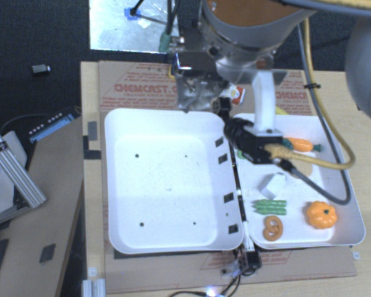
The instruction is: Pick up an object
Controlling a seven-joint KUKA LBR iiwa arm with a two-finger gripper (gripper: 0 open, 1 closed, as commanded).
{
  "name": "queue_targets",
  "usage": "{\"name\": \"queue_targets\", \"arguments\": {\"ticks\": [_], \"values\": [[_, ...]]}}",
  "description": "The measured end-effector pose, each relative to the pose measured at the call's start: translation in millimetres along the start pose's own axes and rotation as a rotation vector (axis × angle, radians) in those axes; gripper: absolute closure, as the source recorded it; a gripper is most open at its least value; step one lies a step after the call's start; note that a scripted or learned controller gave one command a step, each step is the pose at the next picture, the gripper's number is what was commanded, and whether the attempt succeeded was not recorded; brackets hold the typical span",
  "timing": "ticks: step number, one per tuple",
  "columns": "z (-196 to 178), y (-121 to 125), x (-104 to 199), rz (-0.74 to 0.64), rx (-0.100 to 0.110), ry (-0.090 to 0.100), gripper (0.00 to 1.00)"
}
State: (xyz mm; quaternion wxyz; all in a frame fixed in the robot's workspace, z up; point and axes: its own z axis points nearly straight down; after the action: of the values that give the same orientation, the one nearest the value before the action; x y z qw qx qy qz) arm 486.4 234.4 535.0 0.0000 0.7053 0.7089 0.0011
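- The table (62, 184) is pale tan wood, and a sheet of brown cardboard (142, 85) printed with red lettering lies under the two white bins.
- The left bin (120, 228) takes up the middle of the frame; its floor shows a few small dark dots.
- The right bin (349, 224) sits flush against it, joined along a seam with black clips (226, 159).
- In the right bin, lower right of the frame: an orange pumpkin (321, 215), a bunch of green beans (270, 206), a brown pretzel (272, 227) below the beans, and a small white block (273, 182) above them.
- An orange carrot (298, 145) with a green top lies further up in that bin, just beside the arm's black hardware.
- The claw (195, 94) hangs at the top centre, over the cardboard just beyond the left bin's far edge; I cannot tell how it is set.
- A yellow hose (324, 163) loops from the arm across the right bin.
- Dark floor surrounds the table, with a shiny metal plate (120, 14) at upper left and an aluminium frame rail (12, 166) at far left.
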Motion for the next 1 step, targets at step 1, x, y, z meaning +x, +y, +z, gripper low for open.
{"name": "queue_targets", "arguments": {"ticks": [1], "values": [[0.7,51.3,-29.4,0.007,0.000,-0.002,1.00]]}}
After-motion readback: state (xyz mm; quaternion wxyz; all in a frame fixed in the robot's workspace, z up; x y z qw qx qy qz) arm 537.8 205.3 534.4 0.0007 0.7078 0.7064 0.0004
